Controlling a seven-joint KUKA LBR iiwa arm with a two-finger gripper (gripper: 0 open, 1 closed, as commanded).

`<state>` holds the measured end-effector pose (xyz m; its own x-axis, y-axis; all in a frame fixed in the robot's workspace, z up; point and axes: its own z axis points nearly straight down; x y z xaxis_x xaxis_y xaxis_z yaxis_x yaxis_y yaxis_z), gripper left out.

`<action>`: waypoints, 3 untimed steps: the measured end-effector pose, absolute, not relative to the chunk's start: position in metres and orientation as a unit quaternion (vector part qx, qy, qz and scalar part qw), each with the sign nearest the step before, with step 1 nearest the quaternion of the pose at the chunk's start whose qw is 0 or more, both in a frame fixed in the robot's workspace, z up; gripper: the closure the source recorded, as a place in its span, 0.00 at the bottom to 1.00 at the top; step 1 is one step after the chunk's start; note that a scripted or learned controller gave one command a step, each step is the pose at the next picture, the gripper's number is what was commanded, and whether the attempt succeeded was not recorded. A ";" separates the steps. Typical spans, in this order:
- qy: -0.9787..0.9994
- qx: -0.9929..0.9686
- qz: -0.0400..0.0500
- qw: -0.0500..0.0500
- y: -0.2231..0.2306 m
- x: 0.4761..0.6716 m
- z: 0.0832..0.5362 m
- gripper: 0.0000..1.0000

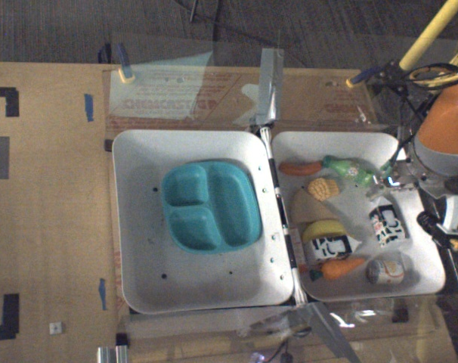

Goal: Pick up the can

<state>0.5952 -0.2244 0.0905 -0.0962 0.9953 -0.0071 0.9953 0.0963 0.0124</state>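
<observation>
Can (385,270) lies at lower right of the right bin (433,282), beside a carrot (341,268); gripper (391,174) hovers at upper right, jaw state unclear.

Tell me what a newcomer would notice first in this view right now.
The teal divided plate stands out first, alone in the middle of the left bin. Next comes the clutter in the right bin: a carrot and the can along its near edge, corn and a green bottle farther back. The arm's orange band glows at the right.
</observation>
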 end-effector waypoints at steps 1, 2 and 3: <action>0.743 0.669 0.006 0.001 -0.216 0.597 0.091 0.00; 0.775 0.632 -0.002 -0.010 -0.210 0.666 0.089 0.00; 0.757 0.653 0.005 0.001 -0.217 0.614 0.091 0.00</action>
